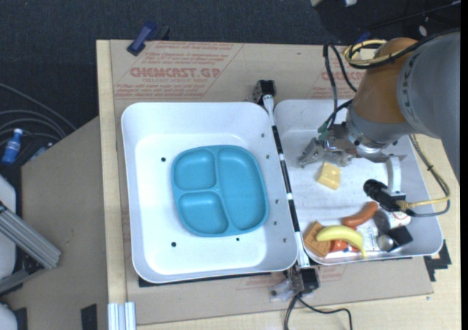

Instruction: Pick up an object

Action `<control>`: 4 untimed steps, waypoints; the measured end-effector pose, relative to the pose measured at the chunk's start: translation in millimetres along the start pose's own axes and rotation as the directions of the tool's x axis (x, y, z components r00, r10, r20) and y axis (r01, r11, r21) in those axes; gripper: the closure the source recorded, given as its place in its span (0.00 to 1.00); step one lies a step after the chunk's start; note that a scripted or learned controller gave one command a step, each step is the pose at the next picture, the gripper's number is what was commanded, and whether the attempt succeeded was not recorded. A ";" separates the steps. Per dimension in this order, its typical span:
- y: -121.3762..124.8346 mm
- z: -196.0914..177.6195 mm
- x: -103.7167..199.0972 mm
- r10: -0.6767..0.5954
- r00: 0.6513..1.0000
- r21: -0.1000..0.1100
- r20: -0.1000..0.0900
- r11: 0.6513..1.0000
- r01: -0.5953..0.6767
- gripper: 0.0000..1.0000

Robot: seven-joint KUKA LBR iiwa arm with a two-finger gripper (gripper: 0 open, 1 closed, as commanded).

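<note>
Gripper (327, 147) low in right bin (292, 120), fingers spread, holding nothing; cheese wedge (330, 175) just below it.

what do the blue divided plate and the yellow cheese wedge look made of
The blue divided plate looks like moulded plastic: uniform colour, soft sheen, rounded compartment ridges. The yellow cheese wedge is probably plastic or foam toy food, matte and pale with holes; the view leaves it open.
</note>
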State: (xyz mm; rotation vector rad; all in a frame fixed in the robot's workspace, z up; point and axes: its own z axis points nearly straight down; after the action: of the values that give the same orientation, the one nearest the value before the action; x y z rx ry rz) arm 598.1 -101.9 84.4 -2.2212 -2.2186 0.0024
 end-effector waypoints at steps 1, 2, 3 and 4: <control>0.7 -10.3 0.6 0.000 1.000 -0.002 0.000 1.000 0.000 1.00; 0.6 -10.1 0.6 0.000 1.000 -0.002 -0.001 1.000 0.000 0.00; 68.6 -0.7 8.6 -0.002 1.000 -0.003 0.001 1.000 0.002 0.00; 12.3 -0.1 1.0 -0.001 1.000 0.000 0.000 1.000 0.001 0.00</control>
State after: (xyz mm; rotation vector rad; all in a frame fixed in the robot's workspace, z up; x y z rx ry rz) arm 610.4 -101.0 84.5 -2.2208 -2.2195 0.0023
